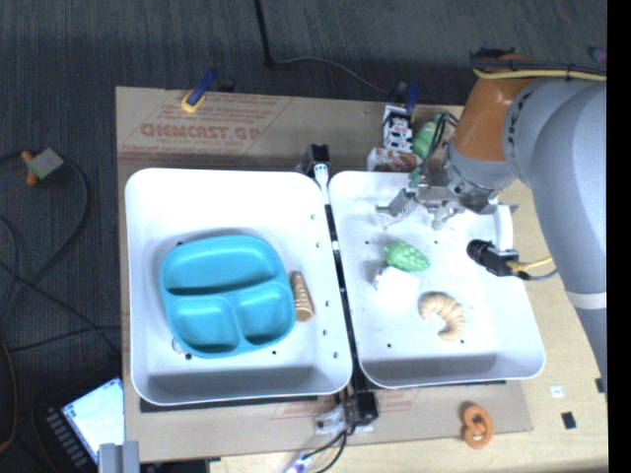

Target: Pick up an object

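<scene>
The grey arm (orange band just above its wrist) reaches in from the right and bends down, its hand (418, 210) hanging low with both fingers spread apart, nothing between them.

Single fixed camera above bench (177, 131), looking down at slant. Moderate distance: both bins, left (148, 363) and right (513, 353), fully framed, floor (118, 28) along top, arm (552, 146) entering from right.
</scene>
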